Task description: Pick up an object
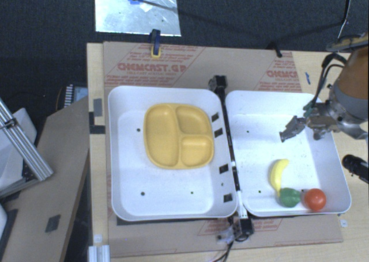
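Gripper [304, 128] sits over the right bin [253, 105], toward its far right corner, well apart from all three pickable items. Fingers look spread, one dark fingertip [288, 132] reaching left and the other nearer the wrist; nothing between them.

Candidates are bunched at the near right corner of that bin: banana [279, 173] standing roughly upright in view, green piece [289, 197] touching or just beside its lower end, red ball-shaped piece, maybe a tomato [315, 198], just beside the green one and close to the bin's near wall.

Left bin [124, 140] holds a yellow divided tray [177, 136], lying flat near the middle. Wide and low, poor fit for a two-finger pinch in my view.

Risks as I read them:
- Clutter. Green piece and banana are so close that a finger coming down between them likely lands on one and shoves the other. Could end in a double contact and no grip.
- Round shapes. Red and green pieces look smooth and rounded; an off-centre pinch would probably squirt them out sideways.
- Walls. Red piece sits near the near wall and right corner; a finger on that side may hit the rim before it closes.
- Banana's curve: pinch across the narrow middle seems safest, but jaw angle must match its long axis or it rolls.

Banana's upper half is the freest target.
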